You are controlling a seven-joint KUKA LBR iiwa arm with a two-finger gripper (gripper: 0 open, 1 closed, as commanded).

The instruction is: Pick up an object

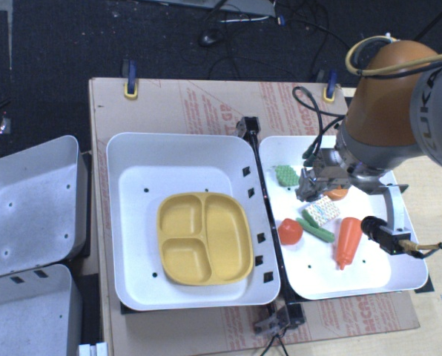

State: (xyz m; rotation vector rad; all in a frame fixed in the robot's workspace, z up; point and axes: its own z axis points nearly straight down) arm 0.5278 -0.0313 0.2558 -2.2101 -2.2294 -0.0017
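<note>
My gripper (315,191) hangs low over the middle of the right bin (369,277), just above a white checkered packet (324,211). A small orange piece (338,194) peeks out beside the gripper's right side. A green ridged piece (285,175) lies to its left, near the bin's back left. A red tomato (291,231) and a green pod (317,230) rest in front of the packet. An orange carrot (346,242) lies upright further right. Nothing shows between the fingers.
The left bin (132,199) holds a yellow three-part tray (205,237). A black divider strip (264,206) runs between the bins. Spare white bin lids (28,199) lie off the bench at the left. Clamps sit at the board's back edge.
</note>
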